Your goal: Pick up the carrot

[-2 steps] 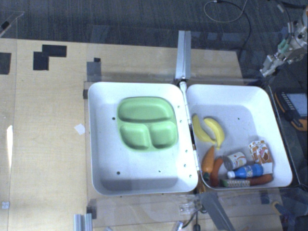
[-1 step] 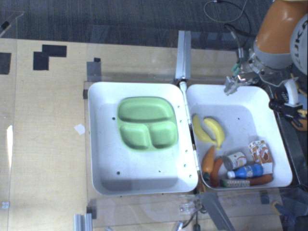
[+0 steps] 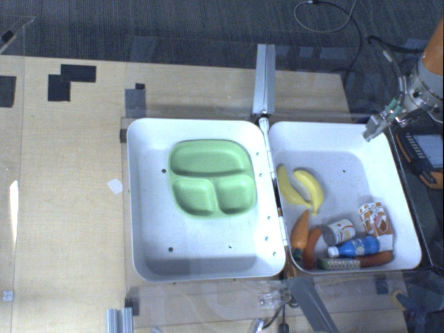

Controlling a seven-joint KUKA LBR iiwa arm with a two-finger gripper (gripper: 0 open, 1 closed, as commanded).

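the carrot [image 3: 300, 230] lies in the right bin [image 3: 347, 144], at the lower left of that bin against the wall it shares with the left bin [image 3: 149, 186], its orange body running up and down the frame with a green end at the bottom. just right of it, touching or nearly so, lies a reddish sausage-shaped piece [image 3: 313, 246]. two yellow bananas [image 3: 300, 186] lie above the carrot, near the centre of the frame. lower right in that bin sit a small can [image 3: 339, 231], a blue bottle [image 3: 355, 248] on its side, a small carton [image 3: 375, 220] with brown and white print too blurred to read, and a long red-brown piece [image 3: 361, 260] along the bottom wall. the left bin holds a green divided tray [image 3: 211, 175] with three compartments. the tool [image 3: 380, 123] hangs at the upper right, over the top right corner of the right bin, well apart from the carrot; whether it is spread or pressed together i cannot tell. the wooden counter [image 3: 62, 207] fills the left of the frame.
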